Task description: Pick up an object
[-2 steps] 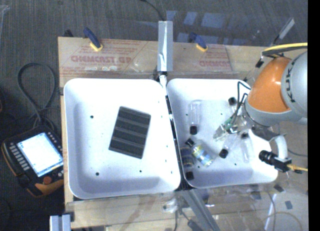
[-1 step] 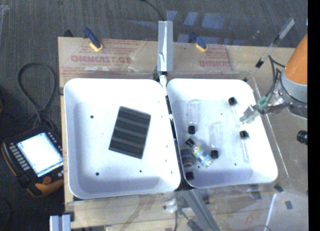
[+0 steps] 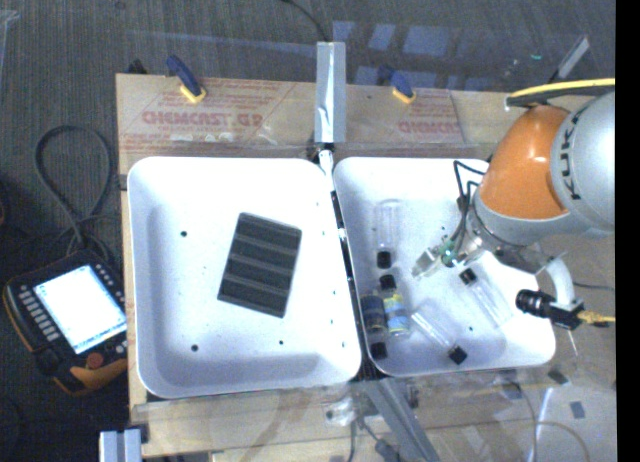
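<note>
A dark ribbed rectangular block (image 3: 260, 263) lies flat in the middle of the left bin (image 3: 160, 350). In the right bin (image 3: 520, 350) there are several small things: a clear tube (image 3: 388, 220) near the back, small black pieces (image 3: 384, 259), a dark object with blue and yellow bits (image 3: 383, 316) at the front left, and a black cube (image 3: 457, 355) near the front wall. My gripper (image 3: 440, 256) hangs low over the middle of the right bin, under the orange band (image 3: 525, 175), close to clear plastic pieces (image 3: 490, 300).
A teach pendant (image 3: 70, 315) with a lit screen lies on the floor left of the bench. Clamps (image 3: 183, 74) hold the board at the back. A metal post (image 3: 329, 100) rises behind the seam between the bins. A black connector (image 3: 540, 303) sticks out near the right bin's right wall.
</note>
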`<state>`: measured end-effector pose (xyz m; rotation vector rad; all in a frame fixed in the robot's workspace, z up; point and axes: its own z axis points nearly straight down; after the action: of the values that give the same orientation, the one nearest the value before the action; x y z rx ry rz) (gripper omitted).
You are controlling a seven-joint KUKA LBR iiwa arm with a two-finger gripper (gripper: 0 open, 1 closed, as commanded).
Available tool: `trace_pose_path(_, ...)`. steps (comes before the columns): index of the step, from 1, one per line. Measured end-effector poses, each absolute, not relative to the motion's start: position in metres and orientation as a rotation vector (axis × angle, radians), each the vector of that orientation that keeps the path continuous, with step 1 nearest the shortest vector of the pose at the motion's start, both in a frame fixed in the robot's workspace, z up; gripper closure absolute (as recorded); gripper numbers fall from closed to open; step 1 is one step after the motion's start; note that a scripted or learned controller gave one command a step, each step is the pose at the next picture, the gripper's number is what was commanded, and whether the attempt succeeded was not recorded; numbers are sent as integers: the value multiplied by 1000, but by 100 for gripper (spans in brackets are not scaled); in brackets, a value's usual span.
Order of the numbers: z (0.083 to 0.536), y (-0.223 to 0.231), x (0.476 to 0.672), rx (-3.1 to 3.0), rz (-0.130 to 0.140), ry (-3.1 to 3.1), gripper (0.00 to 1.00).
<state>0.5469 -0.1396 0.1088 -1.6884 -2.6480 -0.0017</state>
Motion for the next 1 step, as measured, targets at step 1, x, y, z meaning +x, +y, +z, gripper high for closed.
trace_pose_path(1, 214, -191, 521, -1603, 1, -2704, 0)
